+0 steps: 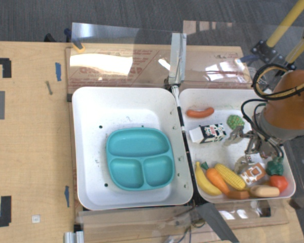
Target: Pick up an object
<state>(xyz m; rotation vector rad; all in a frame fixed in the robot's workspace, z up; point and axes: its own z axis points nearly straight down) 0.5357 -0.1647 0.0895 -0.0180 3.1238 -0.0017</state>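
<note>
1. Nearest us, along the near wall of the right bin (289,194), we see a cluster of toy food: a banana (203,180) at the left, a carrot (217,179) touching it, a corn cob (231,176) just beside the carrot, then a small orange-and-white carton (253,173), a pale bread roll (266,191) and a red tomato (278,182) towards the right corner.
2. In the left bin (86,135) a teal divided plate (140,157) with three compartments lies slightly tilted, nearer the near wall.
3. The gripper (248,153) hangs low in the right bin, just above the corn cob and the carton; its metal fingers (241,163) stand apart and we see nothing between them.
4. A dark green object (274,162) sits just right of the gripper; we cannot tell what it is.
5. Farther in, a white milk carton (209,132) with black patches lies on its side, with a green broccoli (235,121) near its right.
6. Nearest the far wall lies a red sausage (199,112).
7. The arm (289,105), orange-banded, reaches in from the right with black cables looping around it.
</note>
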